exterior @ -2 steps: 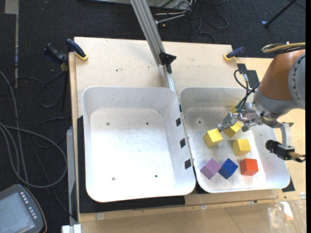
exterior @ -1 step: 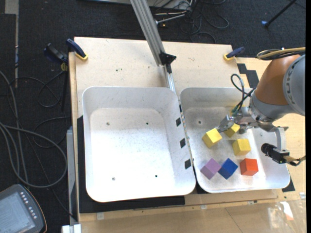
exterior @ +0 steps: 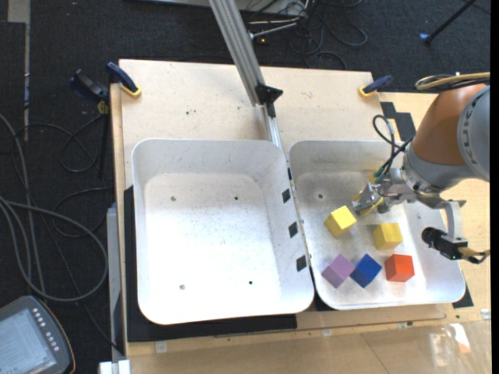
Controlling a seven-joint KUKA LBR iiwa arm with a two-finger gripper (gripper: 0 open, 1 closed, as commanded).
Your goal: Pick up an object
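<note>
- The nearest cube to my claw (exterior: 366,202) is a yellow cube (exterior: 341,220), tilted, in the middle of the right bin (exterior: 312,170); it sits just below and left of my claw tip, and I cannot tell whether they touch.
- I cannot tell how my claw is set; it is small and blurred against the bin floor, and I see nothing in it.
- A second yellow cube (exterior: 387,235) lies just right of the first, under my wrist.
- Along the bin's near side sit three more cubes in a row: purple cube (exterior: 338,271), blue cube (exterior: 366,270) touching it or nearly so, and red cube (exterior: 399,267) a little apart to the right.
- My arm (exterior: 452,135) comes in from the right over the bin's far right corner, orange band above the grey wrist, with cables looping beside it.
- The left bin (exterior: 148,162) stands beside the right one, their rims meeting in the middle, where small black tabs (exterior: 294,228) run down the seam.
- Both bins rest on a pale bench (exterior: 203,100); yellow-tipped clamps (exterior: 123,79) grip its far corners.
- A metal rail (exterior: 238,37) slants down from the top to the seam between the bins.
- A grey pendant (exterior: 27,341) lies on the dark floor at lower left, among cables.
- I can read no writing or brand anywhere.
</note>
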